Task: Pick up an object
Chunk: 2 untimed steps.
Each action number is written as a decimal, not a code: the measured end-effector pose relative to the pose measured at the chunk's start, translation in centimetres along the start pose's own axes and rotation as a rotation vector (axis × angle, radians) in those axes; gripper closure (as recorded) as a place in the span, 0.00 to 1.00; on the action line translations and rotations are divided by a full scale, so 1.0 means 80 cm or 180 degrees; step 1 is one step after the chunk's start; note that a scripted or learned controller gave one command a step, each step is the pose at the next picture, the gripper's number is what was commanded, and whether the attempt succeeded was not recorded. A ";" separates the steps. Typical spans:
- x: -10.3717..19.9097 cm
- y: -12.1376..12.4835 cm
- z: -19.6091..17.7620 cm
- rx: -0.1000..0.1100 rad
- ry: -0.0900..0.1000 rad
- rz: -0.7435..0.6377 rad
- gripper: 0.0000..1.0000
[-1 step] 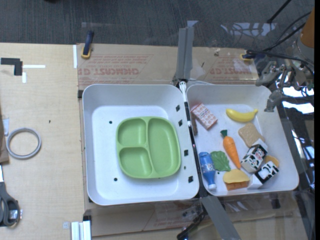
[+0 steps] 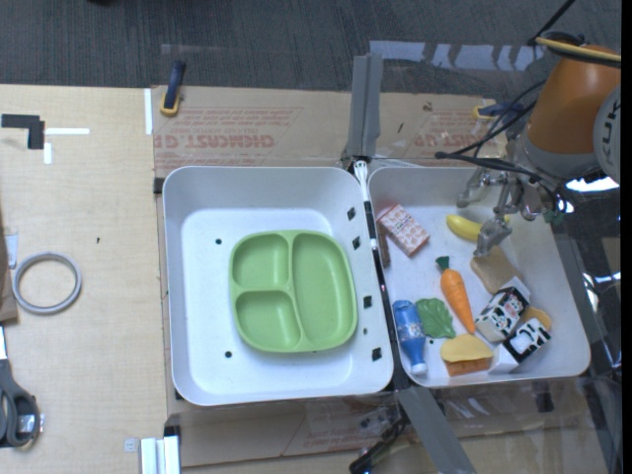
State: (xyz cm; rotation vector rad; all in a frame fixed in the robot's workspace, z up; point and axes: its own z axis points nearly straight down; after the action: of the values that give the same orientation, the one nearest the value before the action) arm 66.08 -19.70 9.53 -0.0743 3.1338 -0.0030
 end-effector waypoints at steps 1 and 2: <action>-0.002 0.002 -0.014 0.0005 -0.0014 -0.0011 1.00; -0.004 0.072 -0.142 -0.0004 -0.0002 0.0002 1.00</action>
State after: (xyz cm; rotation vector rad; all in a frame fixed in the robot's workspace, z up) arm 66.07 -13.91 20.88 -0.0735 3.1331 -0.0011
